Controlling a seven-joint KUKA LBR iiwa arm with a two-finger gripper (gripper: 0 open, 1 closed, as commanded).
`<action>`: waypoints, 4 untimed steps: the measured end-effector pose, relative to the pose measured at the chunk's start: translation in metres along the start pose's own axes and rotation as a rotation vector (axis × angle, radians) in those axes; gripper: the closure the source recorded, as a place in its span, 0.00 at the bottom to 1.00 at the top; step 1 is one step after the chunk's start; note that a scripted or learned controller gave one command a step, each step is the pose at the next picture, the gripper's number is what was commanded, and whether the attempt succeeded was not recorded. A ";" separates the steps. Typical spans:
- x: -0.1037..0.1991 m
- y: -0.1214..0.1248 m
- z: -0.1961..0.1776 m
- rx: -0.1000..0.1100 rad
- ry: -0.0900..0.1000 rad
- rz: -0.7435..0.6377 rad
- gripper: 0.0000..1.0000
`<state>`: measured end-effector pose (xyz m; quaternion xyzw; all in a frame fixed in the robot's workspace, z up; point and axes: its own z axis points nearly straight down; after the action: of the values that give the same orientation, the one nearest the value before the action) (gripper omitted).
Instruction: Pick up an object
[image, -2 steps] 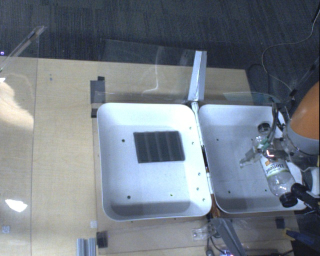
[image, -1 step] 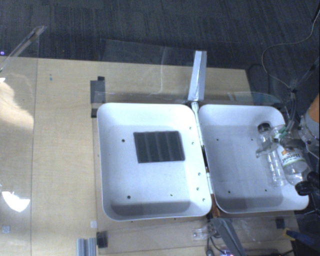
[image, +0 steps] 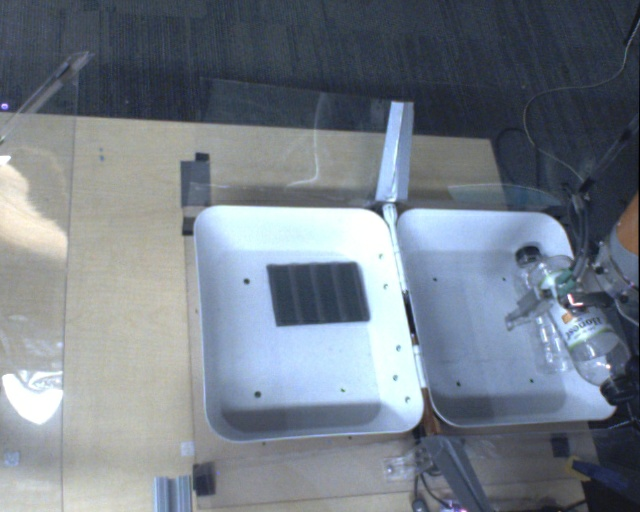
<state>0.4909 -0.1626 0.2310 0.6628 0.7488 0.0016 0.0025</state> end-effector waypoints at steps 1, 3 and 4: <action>-0.017 -0.005 -0.023 0.000 -0.001 -0.132 0.00; 0.050 0.100 -0.008 0.002 0.000 -0.170 0.00; 0.029 0.110 0.082 0.004 0.002 0.069 0.00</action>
<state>0.5970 -0.1210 0.1498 0.6884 0.7254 0.0007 0.0002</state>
